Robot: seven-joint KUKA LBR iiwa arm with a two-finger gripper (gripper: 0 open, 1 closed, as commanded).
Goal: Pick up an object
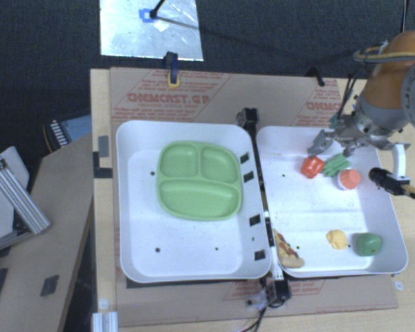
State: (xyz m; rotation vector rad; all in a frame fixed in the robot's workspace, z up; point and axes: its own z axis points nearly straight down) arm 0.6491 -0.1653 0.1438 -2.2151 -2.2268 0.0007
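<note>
My gripper (334,146) hangs over the far part of the right bin (311,206), its fingers spread and nothing between them. Just below it lie a red-orange pepper-like toy (312,166), a green leafy piece (336,163) and a round red-and-white piece (348,179). The left fingertip is just above the red toy; I cannot tell whether it touches. At the bin's near right sit a yellow lump (337,238) and a dark green round piece (367,243). A pizza-slice toy (288,250) lies against the near left wall.
In the left bin (135,206) rests a light green divided plate (198,180). A black clip strip (257,185) runs along the divider between the bins. The arm's grey body and orange band (401,47) rise at the far right.
</note>
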